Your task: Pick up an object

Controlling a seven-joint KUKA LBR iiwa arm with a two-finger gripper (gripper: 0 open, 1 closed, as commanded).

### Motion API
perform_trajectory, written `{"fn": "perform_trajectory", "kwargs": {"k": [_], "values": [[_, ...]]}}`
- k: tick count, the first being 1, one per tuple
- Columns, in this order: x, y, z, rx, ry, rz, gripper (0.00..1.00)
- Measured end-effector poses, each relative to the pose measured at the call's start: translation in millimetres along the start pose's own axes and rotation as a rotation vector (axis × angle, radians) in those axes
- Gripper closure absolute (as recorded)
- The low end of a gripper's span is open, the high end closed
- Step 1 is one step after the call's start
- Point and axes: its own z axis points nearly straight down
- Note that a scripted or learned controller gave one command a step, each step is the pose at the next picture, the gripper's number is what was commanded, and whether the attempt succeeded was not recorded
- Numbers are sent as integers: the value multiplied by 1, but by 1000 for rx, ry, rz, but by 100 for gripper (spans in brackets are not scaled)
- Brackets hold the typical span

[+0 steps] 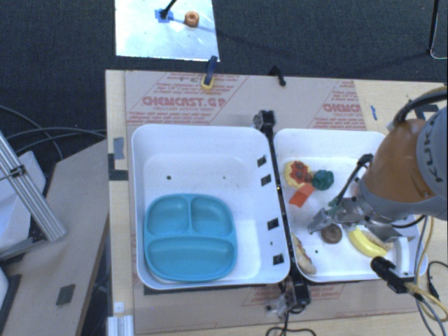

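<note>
Several small objects lie in the right bin [350, 144] at lower right: a yellow banana [365, 243], a brown round piece [332, 234], an orange block [299, 197]. Whether the gripper [329, 217] is parted cannot be told. "CHEMCAST" is printed on the bench board [183, 102].

1. The two bins, left [210, 140] and right [336, 144], appear as smooth white plastic with a slight sheen.
2. The divided tray [189, 236] is seen as matt light-blue plastic.
3. The bench top [182, 100] looks like printed brown cardboard, matt.
4. The floor [56, 40] is shown as dark, rough carpet.
5. The sheet [164, 23] appears as dull, brushed metal.
6. The arm's band [399, 163] looks like glossy orange plastic.
</note>
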Motion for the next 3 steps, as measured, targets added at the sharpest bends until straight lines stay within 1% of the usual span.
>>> {"fn": "perform_trajectory", "kwargs": {"k": [1,2,3], "values": [[13,-3,33,-7,-1,0,0],[12,-2,21,-11,-3,0,100],[97,6,-73,-18,3,-13,100]]}}
